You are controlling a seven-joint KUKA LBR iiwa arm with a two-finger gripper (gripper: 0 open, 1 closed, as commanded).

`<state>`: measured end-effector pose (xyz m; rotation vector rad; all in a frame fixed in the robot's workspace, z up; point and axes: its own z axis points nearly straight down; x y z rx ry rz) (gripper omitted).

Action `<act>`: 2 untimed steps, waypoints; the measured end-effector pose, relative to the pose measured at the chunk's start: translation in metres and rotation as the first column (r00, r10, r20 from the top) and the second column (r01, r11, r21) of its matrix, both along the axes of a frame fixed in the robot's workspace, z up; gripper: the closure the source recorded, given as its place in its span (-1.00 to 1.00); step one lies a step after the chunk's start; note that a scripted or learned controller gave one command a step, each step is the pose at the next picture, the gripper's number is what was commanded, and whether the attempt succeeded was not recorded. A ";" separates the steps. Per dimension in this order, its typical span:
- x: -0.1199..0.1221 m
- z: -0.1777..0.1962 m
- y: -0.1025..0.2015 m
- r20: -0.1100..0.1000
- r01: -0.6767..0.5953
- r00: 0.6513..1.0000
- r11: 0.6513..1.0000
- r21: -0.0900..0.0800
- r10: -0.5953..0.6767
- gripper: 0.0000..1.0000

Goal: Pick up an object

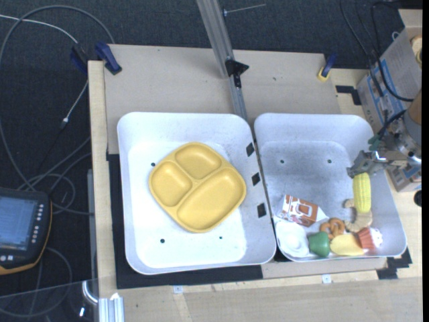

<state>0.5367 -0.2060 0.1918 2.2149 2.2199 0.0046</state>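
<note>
- Bottom of the frame first: low in the right bin (315, 129) sits a huddle of toy food, packed close together
- A green piece (320, 245) and a yellow piece (347, 247) lie side by side at the bin's lower rim, with a white round piece (293, 239) just to their left
- A red-and-white piece (370, 237) sits at the right end of the huddle, a pretzel (333, 227) just above the green one
- A red-and-white packet (299, 210) lies a little up and left of the pile
- Corn cob (362, 192) stands out on the right side of that bin, long axis running up the frame, its upper end right under the gripper
- Gripper (365, 163) comes in from the right edge, low over the corn's top end; fingers or no fingers on it, I can't tell from here, and open or closed is not readable either
- Left bin (134, 180) carries a yellow divided plate (197, 186), sitting at its middle
- Further up, a metal pole (218, 29) slants from the bins' junction to the top edge
- Far left, a tablet (20, 228) lies off the bench among cables
</note>
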 end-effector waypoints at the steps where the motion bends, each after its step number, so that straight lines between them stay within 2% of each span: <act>1: -0.001 0.063 -0.006 0.003 0.001 1.000 1.000 -0.002 -0.001 1.00; 2: -0.005 0.051 0.049 -0.009 -0.004 1.000 1.000 0.005 0.004 1.00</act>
